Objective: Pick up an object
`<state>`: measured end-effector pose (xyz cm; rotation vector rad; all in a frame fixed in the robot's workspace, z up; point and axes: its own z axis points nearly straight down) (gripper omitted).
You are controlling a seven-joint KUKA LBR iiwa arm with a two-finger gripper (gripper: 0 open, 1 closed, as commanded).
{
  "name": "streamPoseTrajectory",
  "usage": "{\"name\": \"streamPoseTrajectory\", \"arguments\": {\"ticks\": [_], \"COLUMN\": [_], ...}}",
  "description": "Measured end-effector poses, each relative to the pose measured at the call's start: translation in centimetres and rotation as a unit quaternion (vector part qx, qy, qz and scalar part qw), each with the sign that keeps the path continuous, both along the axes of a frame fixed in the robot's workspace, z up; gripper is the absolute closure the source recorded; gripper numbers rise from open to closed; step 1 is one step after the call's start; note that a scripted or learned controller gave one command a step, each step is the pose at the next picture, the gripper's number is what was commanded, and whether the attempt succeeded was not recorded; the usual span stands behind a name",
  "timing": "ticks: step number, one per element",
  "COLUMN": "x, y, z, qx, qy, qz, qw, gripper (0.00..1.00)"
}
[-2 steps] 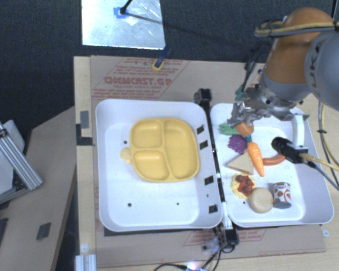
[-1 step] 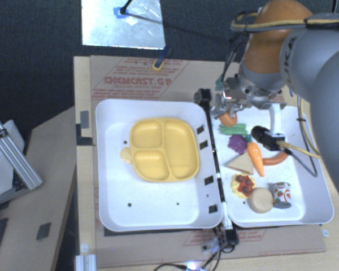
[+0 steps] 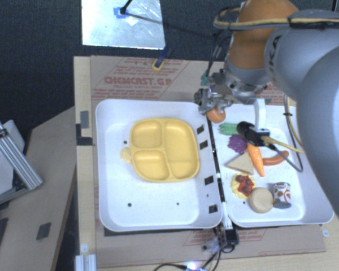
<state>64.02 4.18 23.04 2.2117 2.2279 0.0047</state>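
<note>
The right bin [image 3: 296,214] is covered at its 1 o'clock corner by the arm [image 3: 313,72], which is itself cut off by the top and right edges. A small orange item [image 3: 217,117] is partly hidden under the claw [image 3: 213,107], and its kind cannot be determined. At 5 o'clock in that bin, the print on the small can [image 3: 281,193] is too small to be read. A red piece [image 3: 276,158] is partly covered by the carrot [image 3: 256,158].

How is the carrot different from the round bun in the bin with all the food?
The carrot is orange; the bun is pale tan. The carrot is long and pointed; the bun is round. The carrot lies near the middle of the bin, beside a slice of bread; the bun sits closer to the front edge, next to a small can. Both lie in the same white bin.
</note>
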Motion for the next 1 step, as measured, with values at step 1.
{"name": "streamPoseTrajectory", "arguments": {"ticks": [1], "x": [0.05], "y": [-1.1], "z": [0.43], "qx": [-0.0006], "qy": [0.0], "qz": [-0.003], "qw": [1.0], "gripper": [1.0]}}
